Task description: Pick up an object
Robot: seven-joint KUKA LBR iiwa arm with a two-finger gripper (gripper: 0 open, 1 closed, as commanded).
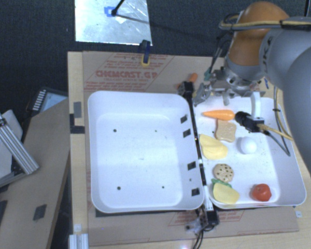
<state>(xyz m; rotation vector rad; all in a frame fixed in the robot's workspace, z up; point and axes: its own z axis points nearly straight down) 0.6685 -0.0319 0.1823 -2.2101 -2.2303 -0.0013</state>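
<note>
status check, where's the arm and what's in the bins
Gripper over right white bin's far end, nothing seen held. Orange plastic carrot just below it. Beige bread slice, white ball crowd close.

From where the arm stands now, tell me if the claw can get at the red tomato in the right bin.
Probably yes. The tomato lies alone in the near corner of the right bin, nothing on top or close beside it. The claw sits at the far end, so the arm must travel across the bin.

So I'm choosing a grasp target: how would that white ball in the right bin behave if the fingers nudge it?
The white ball looks round and smooth, so it would probably roll. It lies apart from its neighbours on the right bin floor, so little would stop it.
</note>
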